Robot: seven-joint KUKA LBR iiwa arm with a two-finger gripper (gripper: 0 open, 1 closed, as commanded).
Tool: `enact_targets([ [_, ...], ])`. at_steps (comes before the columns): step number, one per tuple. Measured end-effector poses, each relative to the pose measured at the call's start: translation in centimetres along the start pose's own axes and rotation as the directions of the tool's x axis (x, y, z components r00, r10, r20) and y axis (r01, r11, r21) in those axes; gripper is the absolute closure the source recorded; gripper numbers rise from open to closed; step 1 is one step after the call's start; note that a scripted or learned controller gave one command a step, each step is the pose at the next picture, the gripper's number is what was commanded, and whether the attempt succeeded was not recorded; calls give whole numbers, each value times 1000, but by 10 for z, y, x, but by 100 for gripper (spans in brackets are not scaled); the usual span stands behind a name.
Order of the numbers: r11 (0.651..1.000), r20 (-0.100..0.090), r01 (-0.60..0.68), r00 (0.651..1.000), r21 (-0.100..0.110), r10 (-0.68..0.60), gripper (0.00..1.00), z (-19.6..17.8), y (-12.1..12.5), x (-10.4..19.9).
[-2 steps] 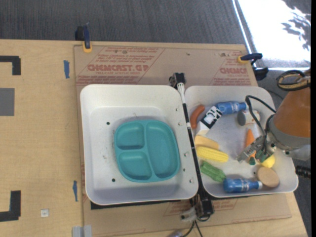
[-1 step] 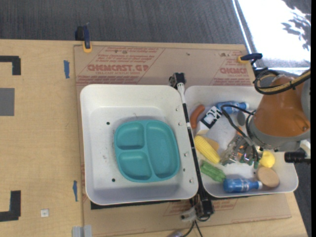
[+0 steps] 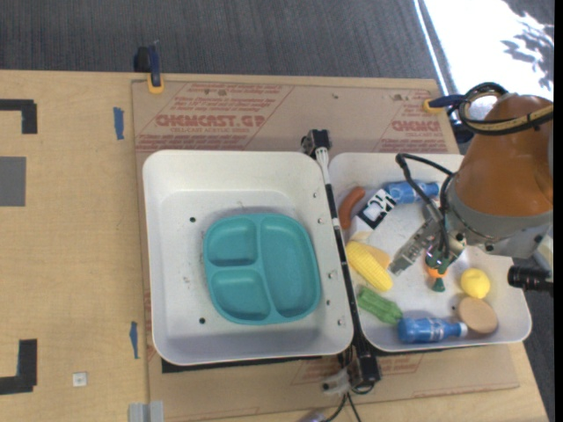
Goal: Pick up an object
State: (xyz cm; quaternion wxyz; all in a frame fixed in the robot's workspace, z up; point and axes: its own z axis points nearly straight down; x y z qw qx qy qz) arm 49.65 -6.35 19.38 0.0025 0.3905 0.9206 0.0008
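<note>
Our gripper (image 3: 426, 258) hangs low in the right bin (image 3: 519, 331), and we cannot tell if it is open or closed. We see nothing held in it. We think the thing to pick is the small orange toy (image 3: 437, 280), which sits just under the gripper, between the yellow corn (image 3: 369, 265) and the lemon (image 3: 475, 283).

Things could go wrong here because the bin is crowded. We think the gripper could push the little toy away and not catch it. It could also bump the corn or the lemon and make them roll. If it comes down too far, it may hit the hard floor of the bin.

Closest to us lie a blue bottle (image 3: 429, 329), a tan egg (image 3: 478, 316) and a green toy (image 3: 378, 306), all near the front wall. Farther back we see a red sausage (image 3: 351, 203), a black and white thing (image 3: 378, 207) and a blue toy (image 3: 412, 192).

The left bin (image 3: 167, 236) touches the right one and holds a teal plate (image 3: 261, 268) with three parts. Both bins rest on a sheet of cardboard (image 3: 264, 112), which lies on a light wooden bench (image 3: 62, 236) with bits of blue tape (image 3: 118, 123) on it. An orange clamp (image 3: 155, 81) pins the far edge of the cardboard. Past the bench we see a dark grey floor (image 3: 264, 16), and bright sunshine (image 3: 493, 7) falls on it at the far right.
</note>
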Motion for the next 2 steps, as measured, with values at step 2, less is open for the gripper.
enact_targets([
  [2, 1000, -1, -14, 1000, 0, 14, 100, -1, -16, 5],
])
